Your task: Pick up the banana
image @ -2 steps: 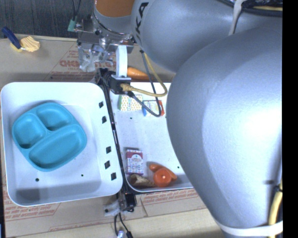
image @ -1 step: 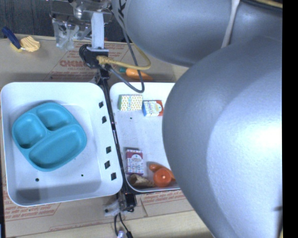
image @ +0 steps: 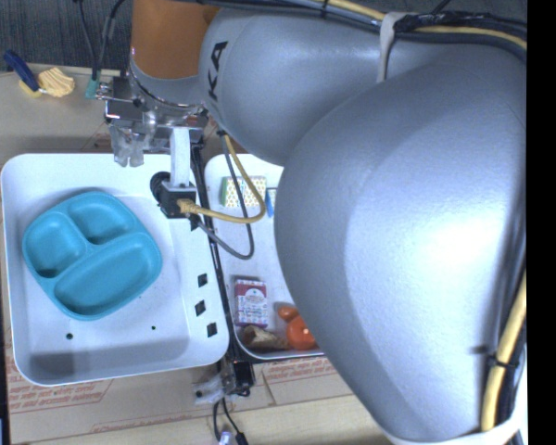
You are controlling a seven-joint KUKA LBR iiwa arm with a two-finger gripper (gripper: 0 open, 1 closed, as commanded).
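Grey robot arm (image: 398, 202) with an orange band fills the right and centre of the frame. Its end effector (image: 130, 145) hangs at upper left, above the far rim of the left shallow white bin (image: 9, 248). We cannot tell whether the end effector is spread or pressed together, and we see nothing pinched in it.

A turquoise plastic divided plate (image: 93, 253) lies in the left bin. The arm covers most of the right shallow white bin (image: 259, 272). On the strip that shows we note a small red carton (image: 250, 302), an orange lump (image: 299, 332) and a green-and-white packet (image: 243, 191).

We cannot tell where the banana is. We judge it is hidden under the arm in the right bin.

Handling, as we judge it:
- The banana is light, curved and smooth-skinned, and it bruises if squeezed hard.
- We would take it across the narrow width near mid-length, with a gentle close.
- A hold near either tapered end may let it swing or slip out.
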